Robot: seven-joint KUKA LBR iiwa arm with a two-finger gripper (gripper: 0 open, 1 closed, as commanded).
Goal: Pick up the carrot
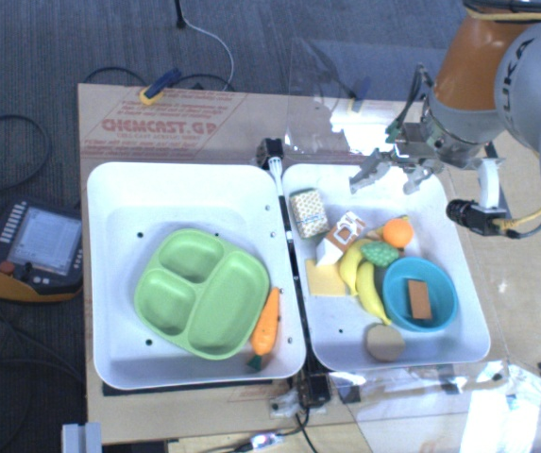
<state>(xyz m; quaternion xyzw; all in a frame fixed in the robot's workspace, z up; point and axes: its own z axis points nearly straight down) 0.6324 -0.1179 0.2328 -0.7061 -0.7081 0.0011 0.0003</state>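
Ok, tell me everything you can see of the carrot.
The carrot is a small orange toy, plastic-looking, with a green tip at its lower end. It lies in the left bin, nearly upright in the view, leaning slightly right, pressed against the right edge of the green divided plate. It lies free, far from the gripper.

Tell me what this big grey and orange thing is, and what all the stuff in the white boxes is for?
That is a robot arm, and the picture is taken by a camera looking down from above the bench. At its tip is a two-finger metal gripper, like a small hand, open and holding nothing, hovering over the far edge of the right white bin. That bin holds toy food: a yellow banana, a round orange fruit, and a blue bowl with a brown block inside. The left white bin holds a green divided plate and, touching the plate's right edge, the orange toy carrot the robot is meant to pick up.
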